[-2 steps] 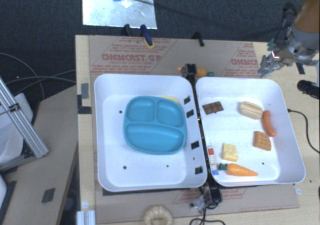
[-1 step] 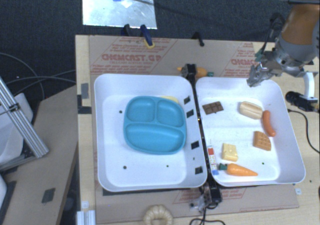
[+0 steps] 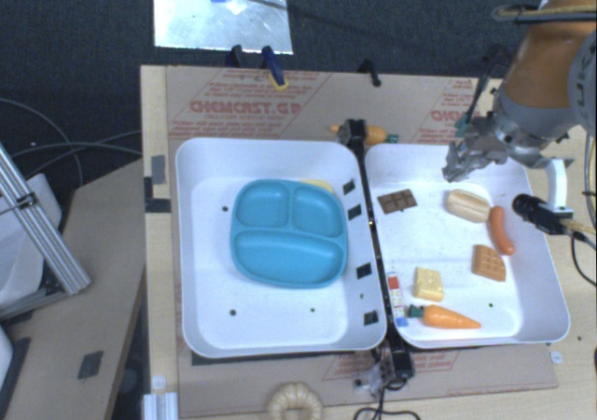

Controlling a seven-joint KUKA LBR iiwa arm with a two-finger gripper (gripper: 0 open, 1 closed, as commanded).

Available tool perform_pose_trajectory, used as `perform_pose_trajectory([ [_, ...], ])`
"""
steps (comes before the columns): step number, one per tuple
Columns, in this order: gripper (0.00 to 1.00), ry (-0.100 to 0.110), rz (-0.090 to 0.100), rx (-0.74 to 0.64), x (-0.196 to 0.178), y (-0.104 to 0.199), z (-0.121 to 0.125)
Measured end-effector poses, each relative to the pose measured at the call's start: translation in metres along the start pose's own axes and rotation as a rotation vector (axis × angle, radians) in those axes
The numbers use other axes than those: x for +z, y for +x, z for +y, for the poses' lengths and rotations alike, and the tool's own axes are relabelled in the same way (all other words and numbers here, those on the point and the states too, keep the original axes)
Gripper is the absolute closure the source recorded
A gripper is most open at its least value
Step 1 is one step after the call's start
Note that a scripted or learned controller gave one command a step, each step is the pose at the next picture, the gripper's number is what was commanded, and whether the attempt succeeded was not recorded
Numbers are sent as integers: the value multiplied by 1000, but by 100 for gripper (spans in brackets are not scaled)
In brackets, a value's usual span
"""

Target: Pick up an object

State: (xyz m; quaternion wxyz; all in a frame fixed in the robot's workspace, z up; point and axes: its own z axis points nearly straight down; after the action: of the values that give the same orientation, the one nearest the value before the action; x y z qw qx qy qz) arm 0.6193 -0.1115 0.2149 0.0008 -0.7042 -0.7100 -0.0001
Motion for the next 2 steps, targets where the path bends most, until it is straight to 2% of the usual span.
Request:
perform_pose_trajectory([
  [1,100,-1,1,-2,-5,53,-16],
  [2,100,0,1,-2,-9,107,-47],
])
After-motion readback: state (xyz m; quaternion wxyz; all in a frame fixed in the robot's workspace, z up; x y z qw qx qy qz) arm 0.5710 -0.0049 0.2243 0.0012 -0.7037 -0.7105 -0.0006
